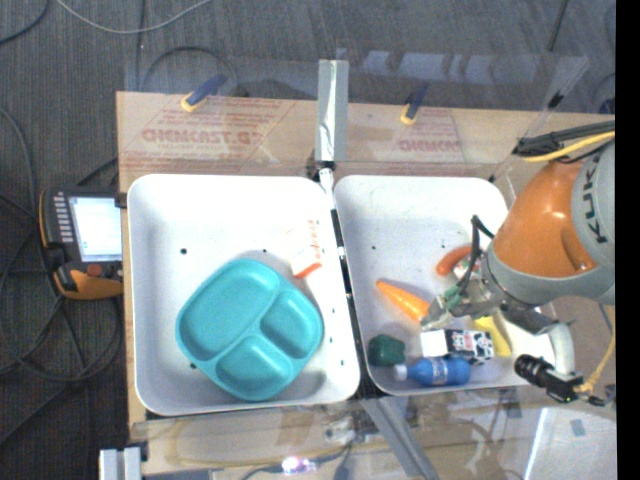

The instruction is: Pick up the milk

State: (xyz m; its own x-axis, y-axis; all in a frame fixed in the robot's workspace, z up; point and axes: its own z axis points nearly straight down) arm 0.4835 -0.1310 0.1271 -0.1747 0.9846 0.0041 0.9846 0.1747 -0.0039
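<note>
White milk carton [457, 343] lies in the right bin [400, 208], beside a blue bottle [437, 372]. Gripper [447, 306] hovers just above the carton; whether it is open or closed cannot be told.

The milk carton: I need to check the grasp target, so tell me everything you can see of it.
The milk carton is a small white box with a dark printed patch on its face, apparently cardboard. It lies on its side near the front edge of the right bin. The blue bottle lies just in front of it, seemingly touching. The gripper hangs right above its far edge; contact cannot be told.
</note>
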